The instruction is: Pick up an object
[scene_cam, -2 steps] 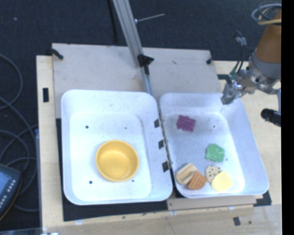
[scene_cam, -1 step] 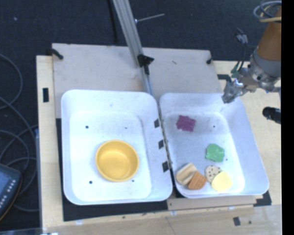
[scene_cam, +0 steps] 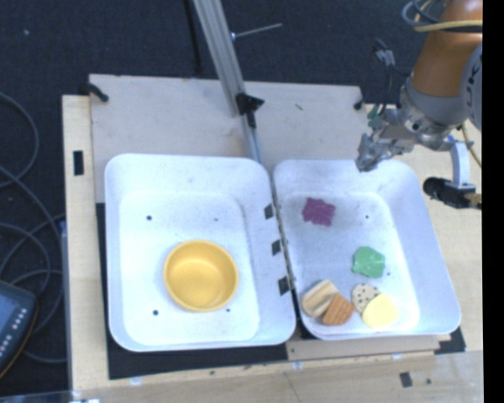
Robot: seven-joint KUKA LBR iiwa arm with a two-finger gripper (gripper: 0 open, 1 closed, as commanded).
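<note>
I'm approaching: pincer [scene_cam: 368,163], grip state unreadable, hovers by the bin rim; purple piece [scene_cam: 318,211] lies below-left, my next descent.

No text, label, brand or number can be read anywhere. The tablet-like device [scene_cam: 2,326] at the left edge shows a lit screen, perhaps with writing, but it is too blurred to tell.

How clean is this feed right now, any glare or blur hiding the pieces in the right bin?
Camera view: lighting is even, and the white bins look bright but not blown out; the purple piece, green piece and yellow bowl read clearly. The image is soft overall, so the gripper lacks fine detail.
</note>
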